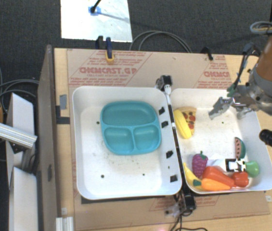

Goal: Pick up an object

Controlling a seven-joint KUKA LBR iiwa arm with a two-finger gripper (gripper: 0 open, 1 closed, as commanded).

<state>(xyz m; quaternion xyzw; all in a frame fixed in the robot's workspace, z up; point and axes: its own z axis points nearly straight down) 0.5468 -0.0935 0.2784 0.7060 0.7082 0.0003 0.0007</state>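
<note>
Nearest you, the toy food is heaped in the front corner of the right bin: an orange carrot, a purple grape bunch, a banana, a green piece and a watermelon slice leaning by the wall. They lie touching one another, which I judge makes a clean pick there harder. Further back, a yellow corn cob and a pizza slice lie against the divider, apart from the heap, so they look like easier candidates. The end effector hovers over bare bin floor near the back, carrying nothing; you cannot tell from here how it is set. The left bin holds only a blue divided plate. Both bins rest on a cardboard-covered surface, with cables and dark floor beyond.
</note>
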